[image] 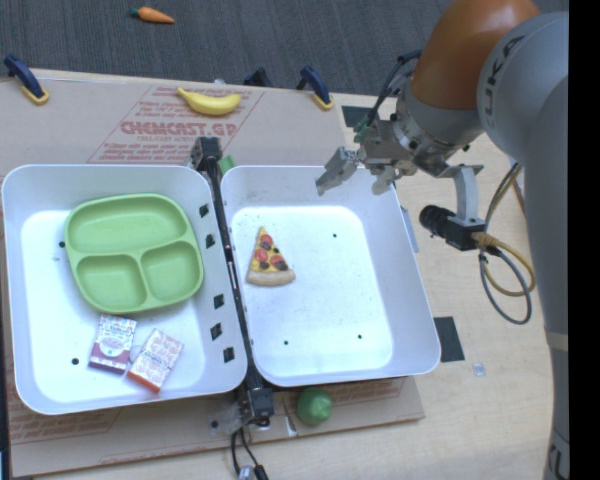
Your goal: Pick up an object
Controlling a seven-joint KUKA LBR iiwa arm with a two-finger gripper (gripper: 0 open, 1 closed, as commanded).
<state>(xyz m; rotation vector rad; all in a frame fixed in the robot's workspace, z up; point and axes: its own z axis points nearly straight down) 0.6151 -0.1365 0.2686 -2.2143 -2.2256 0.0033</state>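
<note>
Right white bin: pizza slice well left-below the empty, spread-fingered gripper.

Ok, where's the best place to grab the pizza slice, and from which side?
Likely straight down from above: the pizza slice lies flat in the right bin, tip pointing away from the crust. Close the gripper across the slice's narrower middle, above the wide crust.

The divided plate lies in the left bin, with two small packets before it. The pizza slice lies in the right bin. A banana lies behind the bins, a lime before them.
</note>
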